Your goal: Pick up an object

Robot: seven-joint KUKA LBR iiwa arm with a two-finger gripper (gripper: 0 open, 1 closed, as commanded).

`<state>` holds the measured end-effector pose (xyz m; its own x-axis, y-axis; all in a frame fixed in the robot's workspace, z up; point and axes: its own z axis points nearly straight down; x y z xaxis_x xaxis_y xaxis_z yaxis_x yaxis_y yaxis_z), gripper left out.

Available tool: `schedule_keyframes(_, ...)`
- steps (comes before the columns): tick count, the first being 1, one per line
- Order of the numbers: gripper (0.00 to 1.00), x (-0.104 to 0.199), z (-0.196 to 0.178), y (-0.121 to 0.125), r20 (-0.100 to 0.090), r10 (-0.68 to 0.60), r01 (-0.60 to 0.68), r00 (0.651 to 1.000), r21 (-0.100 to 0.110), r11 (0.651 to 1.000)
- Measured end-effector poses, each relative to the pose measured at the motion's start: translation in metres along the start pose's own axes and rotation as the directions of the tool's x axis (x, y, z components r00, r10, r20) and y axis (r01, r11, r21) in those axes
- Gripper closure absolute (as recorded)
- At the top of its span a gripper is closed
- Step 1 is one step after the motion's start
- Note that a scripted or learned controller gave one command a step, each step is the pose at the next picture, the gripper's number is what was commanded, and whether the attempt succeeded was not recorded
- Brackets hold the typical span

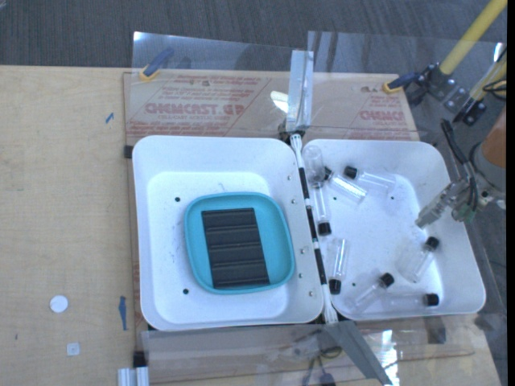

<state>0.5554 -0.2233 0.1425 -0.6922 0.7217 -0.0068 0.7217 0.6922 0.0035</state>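
Looking down from the camera view, you had the gripper point(438, 207) at the right bin's point(451, 171) right edge; whether it was wide or narrow could not be told. Nothing was visibly held. Clear vials lay scattered in that bin. The nearest vial point(420, 257) lay just below the gripper toward the bin's near right corner, long axis slanting, black cap nearest the tool.

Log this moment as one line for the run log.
gripper: over right bin, above vials | holding: nothing seen | left bin: blue tray
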Motion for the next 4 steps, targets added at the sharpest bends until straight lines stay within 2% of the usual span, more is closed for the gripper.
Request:
schedule_keyframes(2,1.0,-0.01,0.009,0.008,0.0,-0.025,0.025,1.0,0.0,1.0)
schedule_keyframes(3,1.0,0.015,-0.02,-0.016,-0.005,-0.149,0.149,0.989,0.001,0.989)
schedule_keyframes(4,1.0,0.026,-0.01,0.051,-0.001,-0.185,0.185,0.983,-0.001,0.983)
